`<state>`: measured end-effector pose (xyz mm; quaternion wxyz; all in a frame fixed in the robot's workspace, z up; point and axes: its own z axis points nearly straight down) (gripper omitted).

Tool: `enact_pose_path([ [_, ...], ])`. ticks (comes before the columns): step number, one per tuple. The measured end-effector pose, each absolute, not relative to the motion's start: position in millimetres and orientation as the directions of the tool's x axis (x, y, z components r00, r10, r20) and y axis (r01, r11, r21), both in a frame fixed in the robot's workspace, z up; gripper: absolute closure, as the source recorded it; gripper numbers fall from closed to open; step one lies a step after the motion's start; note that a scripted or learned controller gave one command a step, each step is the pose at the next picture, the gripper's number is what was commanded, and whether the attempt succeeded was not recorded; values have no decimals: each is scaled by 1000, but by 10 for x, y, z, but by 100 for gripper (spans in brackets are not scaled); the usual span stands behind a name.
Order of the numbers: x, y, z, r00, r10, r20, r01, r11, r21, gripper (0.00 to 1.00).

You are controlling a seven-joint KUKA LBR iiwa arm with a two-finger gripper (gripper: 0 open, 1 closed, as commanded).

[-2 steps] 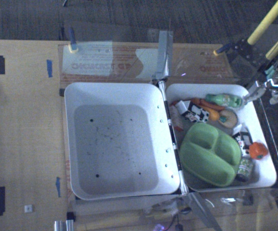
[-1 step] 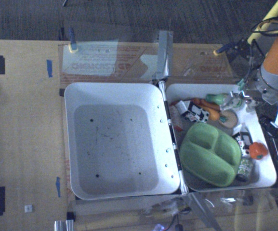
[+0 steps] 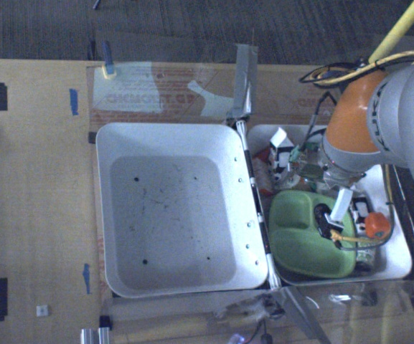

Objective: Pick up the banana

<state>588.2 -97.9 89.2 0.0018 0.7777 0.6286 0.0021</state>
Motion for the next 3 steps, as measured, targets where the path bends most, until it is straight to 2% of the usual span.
enact_pose_path([
  [1,6415,-269,1855,362,932,0,932,-362,1,0],
  [2,5914,-20,1849,-254,967,1,967,254,-1,0],
  [3,5367,-780,1847,-371,928,0,928,371,0,0],
])
